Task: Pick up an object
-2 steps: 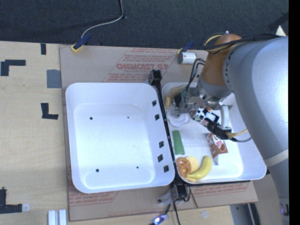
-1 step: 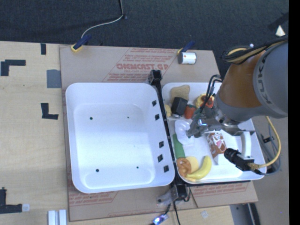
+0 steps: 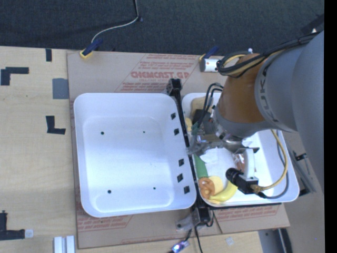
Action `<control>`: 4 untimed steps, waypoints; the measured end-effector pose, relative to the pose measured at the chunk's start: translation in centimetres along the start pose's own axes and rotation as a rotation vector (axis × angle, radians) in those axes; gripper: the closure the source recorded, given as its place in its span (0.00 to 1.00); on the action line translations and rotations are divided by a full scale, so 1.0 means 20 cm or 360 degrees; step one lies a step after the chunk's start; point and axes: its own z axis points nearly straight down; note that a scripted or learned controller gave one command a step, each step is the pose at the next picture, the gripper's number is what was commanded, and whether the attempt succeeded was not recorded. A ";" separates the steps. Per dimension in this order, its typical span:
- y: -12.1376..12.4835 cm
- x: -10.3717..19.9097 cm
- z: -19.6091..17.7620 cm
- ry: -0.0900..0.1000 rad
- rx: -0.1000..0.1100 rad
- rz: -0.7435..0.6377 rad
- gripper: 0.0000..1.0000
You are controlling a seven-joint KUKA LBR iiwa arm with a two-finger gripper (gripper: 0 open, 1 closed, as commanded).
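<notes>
The arm reaches down into the right bin (image 3: 284,186), and its orange band and grey wrist hide most of that bin. My gripper (image 3: 206,145) sits low in the bin's left part, close to the divider between the two bins. A green object (image 3: 200,166) lies just below the gripper along the left wall. A yellow banana-like piece (image 3: 224,193) and an orange round object (image 3: 206,185) rest at the bin's front left corner. A small yellowish object (image 3: 189,124) peeks out near the gripper's upper left side.
The left bin (image 3: 126,152) stands beside the right one on a cardboard sheet (image 3: 152,73). A black camera module (image 3: 241,181) with a yellow cable hangs off the wrist over the right bin. Black clips line the shared wall.
</notes>
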 end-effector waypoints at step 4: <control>-0.15 1.18 -0.40 -0.0007 0.0008 0.0002 1.00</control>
